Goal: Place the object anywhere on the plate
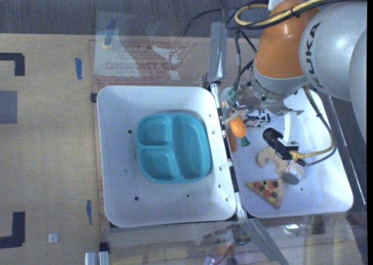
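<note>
Reaching in from the upper right, arm (315, 36) bent down over the right bin (332, 194), orange band above the wrist. Gripper (239, 106) low at that bin's upper left corner; finger state impossible to tell. Toy carrot (237, 128) just below it. Blue divided plate (173, 147) centred in the left bin (116, 112).

Bright even light, soft shadows, slight blur
</note>
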